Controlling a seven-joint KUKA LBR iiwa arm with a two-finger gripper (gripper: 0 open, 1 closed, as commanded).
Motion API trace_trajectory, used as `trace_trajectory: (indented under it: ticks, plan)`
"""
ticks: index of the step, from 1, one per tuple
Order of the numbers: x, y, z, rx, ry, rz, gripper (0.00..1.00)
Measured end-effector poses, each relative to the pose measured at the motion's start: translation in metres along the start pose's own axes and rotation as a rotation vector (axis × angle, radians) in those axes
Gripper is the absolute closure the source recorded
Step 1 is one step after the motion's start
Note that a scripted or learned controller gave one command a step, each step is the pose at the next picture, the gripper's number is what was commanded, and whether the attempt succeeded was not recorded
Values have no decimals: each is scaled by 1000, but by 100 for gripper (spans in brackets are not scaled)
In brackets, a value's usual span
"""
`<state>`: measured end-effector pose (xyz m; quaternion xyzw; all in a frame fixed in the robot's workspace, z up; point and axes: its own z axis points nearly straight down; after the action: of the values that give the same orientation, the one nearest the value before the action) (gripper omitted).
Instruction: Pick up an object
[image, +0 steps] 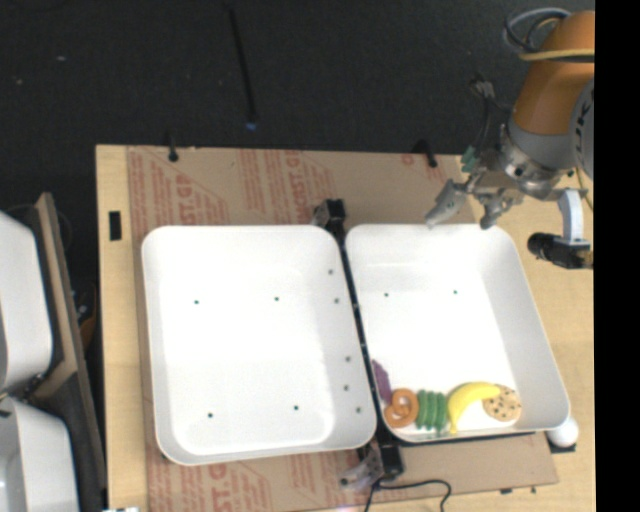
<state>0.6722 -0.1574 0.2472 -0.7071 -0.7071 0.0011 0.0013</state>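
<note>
Several small toy foods lie along the near edge of the right bin (500, 262): an orange ring-shaped piece (402, 408), a green ridged piece (432, 410), a yellow banana (472, 397) and a speckled cookie (503, 405). A thin purple piece (381, 379) lies just left of them by the bin wall. My gripper (463, 210) hangs above the far edge of the right bin, far from the toys. Its two fingers are spread apart with nothing between them.
The left bin (160, 300) sits beside the right one on a cardboard sheet (230, 185). A black clamp (330, 212) stands at the far end of the gap between the bins. White containers (20, 300) stand off the bench at the left.
</note>
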Motion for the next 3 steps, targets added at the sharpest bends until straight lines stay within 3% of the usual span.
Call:
trace_trajectory:
  ticks: [2,3]
  plan:
    - [-1,-5,106,-1,0,0,0]
    - [-2,-4,93,-6,-1,1,100]
